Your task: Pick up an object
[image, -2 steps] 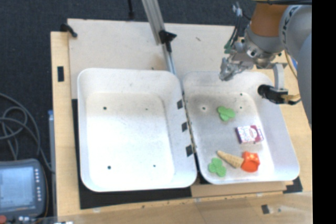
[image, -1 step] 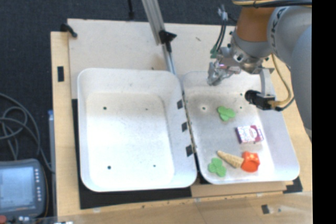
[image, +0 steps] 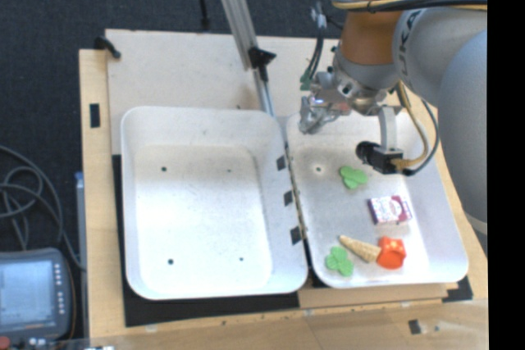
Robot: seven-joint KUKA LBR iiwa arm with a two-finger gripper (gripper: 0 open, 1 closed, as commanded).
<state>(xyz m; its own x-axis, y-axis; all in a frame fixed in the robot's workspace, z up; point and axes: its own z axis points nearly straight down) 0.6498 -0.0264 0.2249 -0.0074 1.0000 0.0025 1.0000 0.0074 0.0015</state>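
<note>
At the near edge of the right bin lie three things close together: a green clover-shaped piece, a tan cone and an orange-red toy, the cone's wide end touching the orange toy and its tip pointing toward the clover. Just beyond them sits a small purple and white box, apart from the rest. Farther still a second green piece rests near the middle of the bin floor, with a small dark hole in the floor to its left. Beside this bin, to the left, the other bin shows a speckled floor with a few dark dots.

My gripper hangs at the far left corner of the right bin, over the rim where the two bins meet, well apart from every object. Whether my jaws are spread or pressed together I cannot tell; nothing shows between them. Above it my orange band and grey arm reach in from the right. Behind the bins a metal post slants up from the bench.
</note>
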